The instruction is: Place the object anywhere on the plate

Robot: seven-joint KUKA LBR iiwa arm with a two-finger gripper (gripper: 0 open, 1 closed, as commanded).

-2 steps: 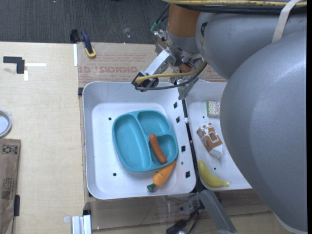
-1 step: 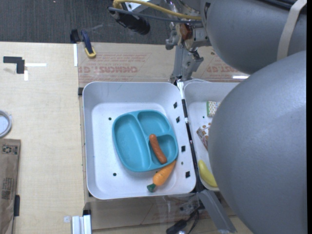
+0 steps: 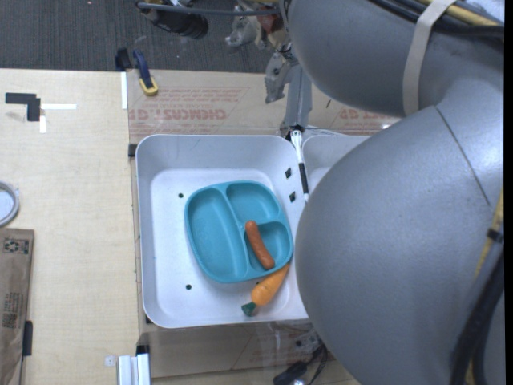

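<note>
A teal divided plate point(image 3: 216, 235) lies in the left white bin point(image 3: 160, 215). An orange-red sausage point(image 3: 259, 244) rests on the plate's lower right compartment, slanting across the divider. A toy carrot point(image 3: 268, 287) with a green tip lies on the bin floor just off the plate's lower right rim, touching or almost touching it. The large grey arm point(image 3: 401, 215) covers the right side of the view and hides most of the right bin.
The right bin's rim point(image 3: 329, 143) peeks out beside the arm. Cardboard point(image 3: 200, 103) lies behind the bins. A blue clamp point(image 3: 144, 70), a tape roll point(image 3: 4, 205) and a brown packet point(image 3: 16, 295) sit on the wooden bench at left.
</note>
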